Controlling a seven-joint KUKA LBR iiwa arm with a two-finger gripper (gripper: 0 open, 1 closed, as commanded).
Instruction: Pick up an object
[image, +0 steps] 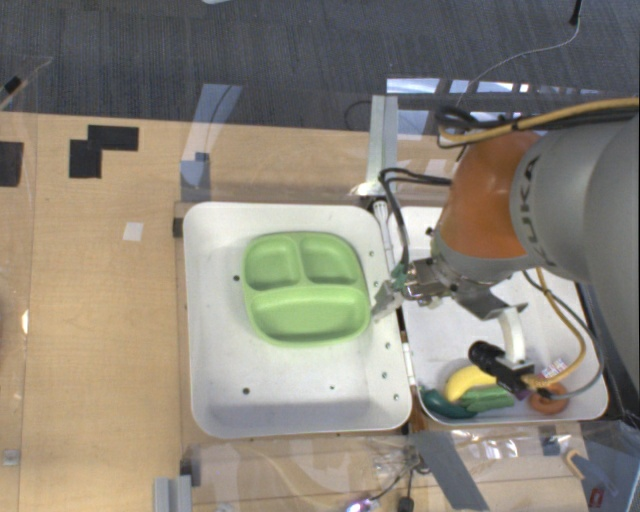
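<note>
Bench with two shallow white bins, seen from above at a slant. The gripper (392, 293) hangs at the end of the grey arm (575, 195), below its orange band (482, 205), over the wall the two bins share, about halfway along that wall; whether it is open or closed cannot be told from this angle, and nothing can be seen in its hold. Its tip appears level with the right rim of the green divided plate (303, 287), though contact cannot be confirmed. The left bin (215, 400) carries this plate alone, lying flat slightly toward the far side of the bin's centre, with two small compartments on its far side and one long compartment on its near side, all three bare. The right bin (445, 340) holds a small cluster along its near edge: a yellow banana-shaped piece (466, 381) resting against a dark green piece (490, 399), and an orange-brown piece (546, 401) just beside them toward the near right corner. The cluster lies well apart from the gripper, toward the bin's near edge, whereas the plate lies just beside it, across the shared wall.
</note>
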